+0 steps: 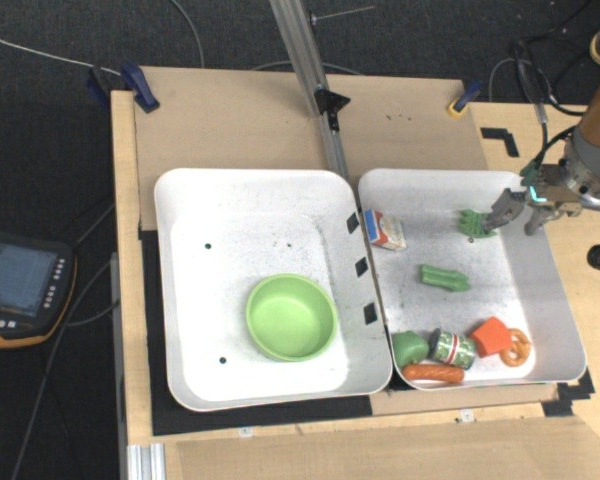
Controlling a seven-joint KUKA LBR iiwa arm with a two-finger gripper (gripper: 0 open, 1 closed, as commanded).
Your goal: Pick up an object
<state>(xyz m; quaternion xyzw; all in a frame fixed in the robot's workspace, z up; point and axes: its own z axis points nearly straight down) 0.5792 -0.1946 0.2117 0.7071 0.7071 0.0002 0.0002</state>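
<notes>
My gripper (516, 218) hangs over the upper right corner of the right bin (565, 308), open, with nothing between its fingers. A small dark green toy (472, 223) lies just left of its left finger (500, 213). Further down in this bin lie a green pickle-shaped piece (445, 278) and a red and white carton (385, 231). Along the bin's front edge sit a green pepper (409, 347), a small can (451, 348), an orange block (491, 335), a pretzel (517, 348) and a red sausage (434, 373).
The left bin (180, 268) holds a light green bowl (291, 316). A metal post (305, 58) slants up from the gap between the bins. A handheld pendant (18, 286) lies off the bench to the left.
</notes>
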